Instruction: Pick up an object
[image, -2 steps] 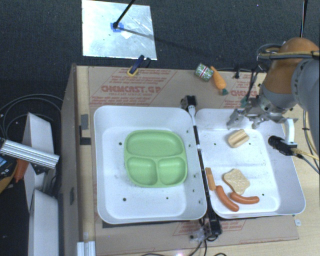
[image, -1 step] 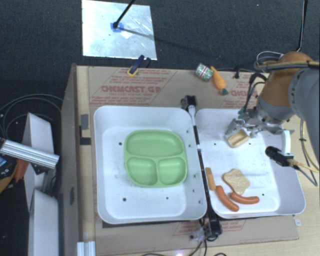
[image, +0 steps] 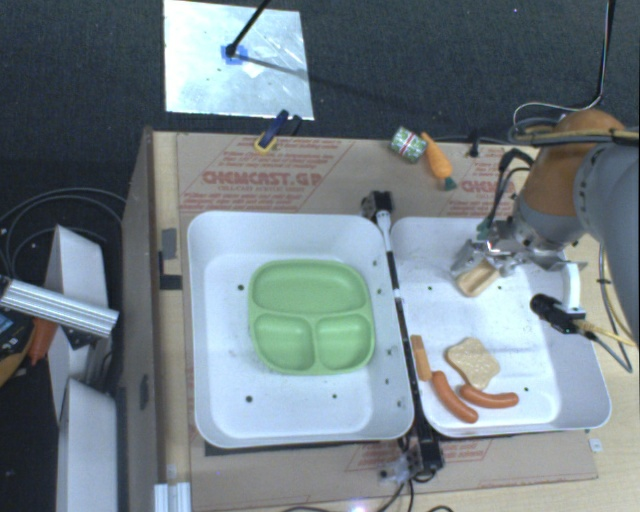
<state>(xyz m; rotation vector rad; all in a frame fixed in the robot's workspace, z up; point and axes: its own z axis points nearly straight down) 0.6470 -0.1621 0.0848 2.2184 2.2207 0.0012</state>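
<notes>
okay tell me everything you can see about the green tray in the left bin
The green tray is a pale green, smooth, plastic-looking plate with rounded corners and a raised rim. It has three compartments: one wide section along the far side and two smaller ones along the near side. It lies flat, right side up, roughly in the middle of the left white bin, resting on the bin's floor. Nothing lies in it, and the gripper is over the other bin.
</notes>
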